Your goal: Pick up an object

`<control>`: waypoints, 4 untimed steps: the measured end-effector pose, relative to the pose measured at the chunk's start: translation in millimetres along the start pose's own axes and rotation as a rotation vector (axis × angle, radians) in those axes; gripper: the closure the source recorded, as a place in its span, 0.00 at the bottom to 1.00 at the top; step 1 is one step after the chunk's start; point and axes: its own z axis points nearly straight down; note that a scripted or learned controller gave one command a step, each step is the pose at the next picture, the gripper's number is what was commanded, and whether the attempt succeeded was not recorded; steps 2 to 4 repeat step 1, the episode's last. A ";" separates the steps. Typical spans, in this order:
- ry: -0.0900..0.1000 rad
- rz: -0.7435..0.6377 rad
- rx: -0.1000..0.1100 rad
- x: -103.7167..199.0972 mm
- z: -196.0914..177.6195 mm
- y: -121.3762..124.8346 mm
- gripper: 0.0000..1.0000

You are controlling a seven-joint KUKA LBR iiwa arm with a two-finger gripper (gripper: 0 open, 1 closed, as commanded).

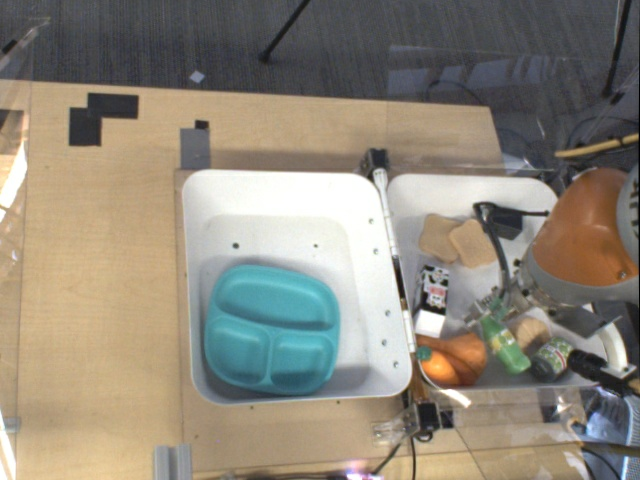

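Observation:
The right bin (530, 193) holds several objects. Two tan bread slices (455, 240) lie near its back. A small black and white carton (434, 288) stands by the left wall. An orange gourd (455, 360) rests in the front left corner. Beside it a green bottle (506, 346) lies tilted, with a dark can (552, 358) to its right. My gripper (497, 306) hangs low over the bin's middle, just above the top end of the green bottle. The arm's orange band (590, 233) covers the bin's right side.
The left bin (270, 203) contains a teal divided plate (270, 328). A metal divider (385, 218) runs between the two bins. Cables (425, 423) lie at the front edge of the bench, below the right bin.

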 end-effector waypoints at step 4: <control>0.006 0.076 0.007 65.7 -97.6 58.4 1.00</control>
